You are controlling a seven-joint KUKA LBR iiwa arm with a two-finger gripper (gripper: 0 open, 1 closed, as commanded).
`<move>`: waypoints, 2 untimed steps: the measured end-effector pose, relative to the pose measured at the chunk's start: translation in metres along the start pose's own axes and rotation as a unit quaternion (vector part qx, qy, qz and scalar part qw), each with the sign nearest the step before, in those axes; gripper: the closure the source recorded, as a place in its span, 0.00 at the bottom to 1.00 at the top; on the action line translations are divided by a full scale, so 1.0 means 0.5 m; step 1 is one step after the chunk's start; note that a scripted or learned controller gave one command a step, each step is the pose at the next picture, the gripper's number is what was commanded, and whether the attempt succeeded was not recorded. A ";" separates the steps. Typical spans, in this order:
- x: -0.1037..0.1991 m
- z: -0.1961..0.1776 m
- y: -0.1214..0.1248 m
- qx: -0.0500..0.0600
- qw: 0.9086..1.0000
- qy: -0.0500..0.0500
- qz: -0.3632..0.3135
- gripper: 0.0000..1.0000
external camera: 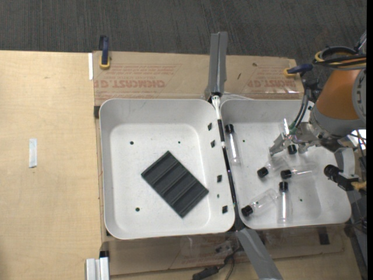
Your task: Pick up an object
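At the bottom of the frame, the right bin (326,217) holds several clear vials with black caps: one (259,203) lying at lower centre-right, another (283,200) just beside it, one (230,144) along the bin's left wall, and two more (263,171) (294,172) mid-bin. The left bin (116,127) holds a dark ribbed tray (174,184), set at a slant. The gripper (287,143) hangs low over the right bin (upper right of frame), near a vial (291,149); whether its fingers are spread or closed I cannot tell.

Grey arm (341,112) with 1 orange band, yellow and black cables, and a metallic pincer (285,140).
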State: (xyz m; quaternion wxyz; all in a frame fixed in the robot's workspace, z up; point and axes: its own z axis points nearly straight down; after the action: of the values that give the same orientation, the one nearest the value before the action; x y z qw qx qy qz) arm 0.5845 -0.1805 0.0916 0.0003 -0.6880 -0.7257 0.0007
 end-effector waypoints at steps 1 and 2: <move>-0.002 -0.018 -0.001 0.000 1.000 0.000 0.002 1.00; -0.002 -0.018 -0.001 0.000 1.000 0.000 0.002 0.00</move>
State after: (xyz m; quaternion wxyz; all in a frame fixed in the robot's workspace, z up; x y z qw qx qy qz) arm 0.5841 -0.1815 0.1006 0.0005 -0.6893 -0.7245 0.0007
